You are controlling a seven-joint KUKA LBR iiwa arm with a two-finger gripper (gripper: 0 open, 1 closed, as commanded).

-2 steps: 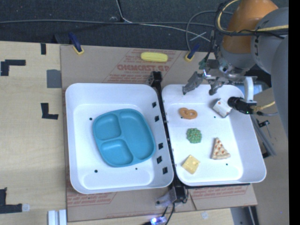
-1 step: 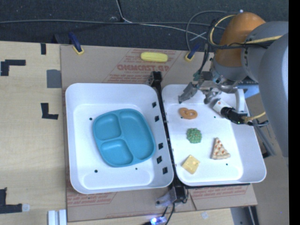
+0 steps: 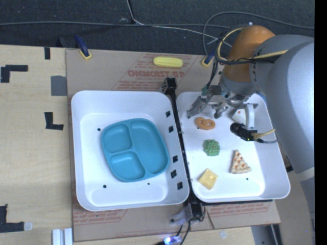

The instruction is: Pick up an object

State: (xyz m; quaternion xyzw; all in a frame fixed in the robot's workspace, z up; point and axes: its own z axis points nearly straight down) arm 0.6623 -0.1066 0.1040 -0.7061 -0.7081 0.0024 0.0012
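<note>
Blue three-compartment tray (image 3: 134, 149) lies in left white bin (image 3: 87, 106). Yellow banana-shaped item (image 3: 167, 62) rests on cardboard sheet (image 3: 112, 70) behind both bins. Black cable (image 3: 130, 6) crosses dark backdrop.

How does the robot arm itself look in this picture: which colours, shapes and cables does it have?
The arm is a thick, rounded, smooth grey tube with a bulging orange band above the wrist. Thin black and yellow cables loop around the orange part. Below sits a small metallic grey pincer with slim fingers, and beside it a black fitting with a short yellow-tipped cable.

One fixed overhead camera, slanted down on both white bins (image 3: 82, 137), arm (image 3: 291, 86) from right
</note>
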